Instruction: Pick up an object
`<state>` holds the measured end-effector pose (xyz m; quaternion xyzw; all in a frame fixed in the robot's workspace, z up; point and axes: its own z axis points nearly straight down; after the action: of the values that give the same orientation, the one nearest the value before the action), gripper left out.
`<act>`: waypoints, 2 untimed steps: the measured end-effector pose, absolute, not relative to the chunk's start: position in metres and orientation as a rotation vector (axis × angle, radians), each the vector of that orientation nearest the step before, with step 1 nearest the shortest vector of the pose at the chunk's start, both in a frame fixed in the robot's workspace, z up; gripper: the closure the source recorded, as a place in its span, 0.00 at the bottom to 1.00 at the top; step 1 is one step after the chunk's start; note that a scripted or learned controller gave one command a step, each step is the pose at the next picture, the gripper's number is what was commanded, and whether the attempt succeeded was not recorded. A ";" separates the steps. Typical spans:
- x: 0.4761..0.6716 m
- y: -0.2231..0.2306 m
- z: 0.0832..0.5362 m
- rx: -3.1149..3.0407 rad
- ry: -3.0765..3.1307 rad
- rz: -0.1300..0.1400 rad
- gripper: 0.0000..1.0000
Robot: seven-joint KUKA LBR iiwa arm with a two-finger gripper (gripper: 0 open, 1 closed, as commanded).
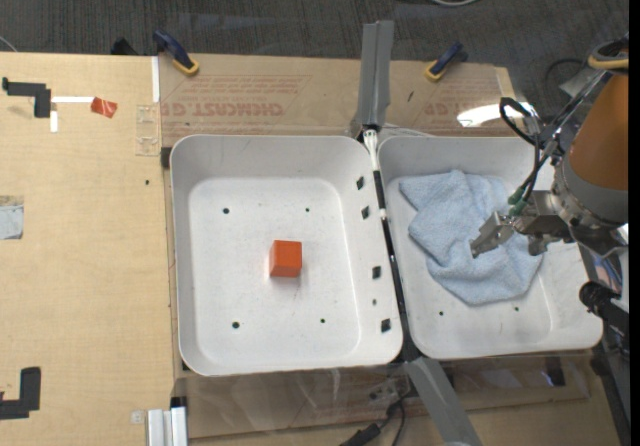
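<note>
1. The end effector (pixel 487 239) is hovering low over the crumpled blue cloth (pixel 468 231), which is lying in the right bin (pixel 560 329), just right of the divider between the 2 bins.
2. Whether the end effector is spread wide, narrowed, or gripping cloth is something I cannot tell; the tips are blurring into the fabric.
3. An orange block (pixel 286 258) is sitting in the left bin (pixel 200 234), well left of the cloth.
4. Judging the step as a grasp on the cloth, it is best aiming at a raised fold, pressing in before closing, then lifting slowly so the fabric is not slipping free.
</note>
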<state>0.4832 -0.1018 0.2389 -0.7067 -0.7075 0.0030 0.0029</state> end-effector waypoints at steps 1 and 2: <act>0.551 -0.132 0.151 -2.144 -2.289 0.008 0.00; 0.602 -0.180 0.090 -2.169 -2.272 0.001 0.00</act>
<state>0.6019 -0.1797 0.0901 -0.6907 -0.7232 0.0002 0.0002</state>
